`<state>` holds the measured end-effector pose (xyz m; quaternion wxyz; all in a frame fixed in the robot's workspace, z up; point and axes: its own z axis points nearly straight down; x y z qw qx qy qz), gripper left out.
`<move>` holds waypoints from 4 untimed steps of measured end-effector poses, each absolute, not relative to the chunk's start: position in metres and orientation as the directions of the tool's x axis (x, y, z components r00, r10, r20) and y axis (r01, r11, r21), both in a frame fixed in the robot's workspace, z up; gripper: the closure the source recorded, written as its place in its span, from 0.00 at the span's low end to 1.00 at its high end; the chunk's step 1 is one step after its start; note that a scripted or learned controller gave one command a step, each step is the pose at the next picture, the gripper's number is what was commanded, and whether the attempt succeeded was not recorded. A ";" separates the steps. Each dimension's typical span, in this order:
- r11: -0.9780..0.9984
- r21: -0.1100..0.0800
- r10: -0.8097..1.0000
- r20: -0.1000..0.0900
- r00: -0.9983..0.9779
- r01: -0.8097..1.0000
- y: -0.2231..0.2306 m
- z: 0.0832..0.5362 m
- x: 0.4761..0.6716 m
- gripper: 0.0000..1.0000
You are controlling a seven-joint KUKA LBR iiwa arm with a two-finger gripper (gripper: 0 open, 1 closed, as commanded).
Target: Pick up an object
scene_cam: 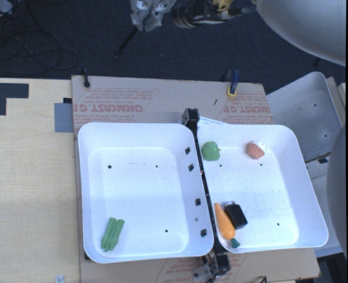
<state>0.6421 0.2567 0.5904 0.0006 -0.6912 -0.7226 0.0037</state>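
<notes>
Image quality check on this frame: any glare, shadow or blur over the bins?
Camera view: even lighting, no hard glare; the left bin and right bin read bright white with soft shading at their walls. The carrot and green bundle are slightly soft. The gripper at top is blurry against dark floor.

Two white bins (91, 135) hold a green bean pod (112, 234), green pepper (211, 151), orange carrot (224, 219), black block (235, 214) and pinkish-orange piece (255, 150).
</notes>
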 end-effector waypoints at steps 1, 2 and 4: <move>0.045 -0.008 0.999 -0.005 -0.045 0.999 0.257 0.590 0.642 0.00; 0.051 0.001 0.999 -0.002 -0.051 0.999 0.259 0.600 0.642 1.00; 0.057 0.012 0.998 0.001 -0.057 0.998 0.261 0.609 0.643 1.00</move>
